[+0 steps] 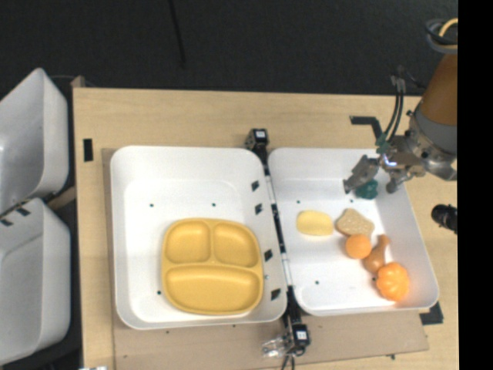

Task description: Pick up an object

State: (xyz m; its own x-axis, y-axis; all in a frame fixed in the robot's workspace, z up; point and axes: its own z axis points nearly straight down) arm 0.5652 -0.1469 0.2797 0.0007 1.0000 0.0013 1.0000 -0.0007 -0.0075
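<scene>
The small teal object (369, 189) sits at about one o'clock in the right bin (323, 284), near its far wall. It is dark green-blue, rounded and compact; I cannot tell a long axis or which way it points, since my gripper (375, 177) partly covers it. My gripper is right over it, touching or nearly so, but whether it is spread or pinched on the piece I cannot tell. Toward five o'clock from it lie a tan slice (354, 223), an orange ball (357, 246), a brown pear-like piece (377, 256) and an orange pumpkin (393, 280). A pale yellow lump (314, 223) lies at seven o'clock. The left bin (139, 206) holds a yellow divided plate (212, 267).
</scene>
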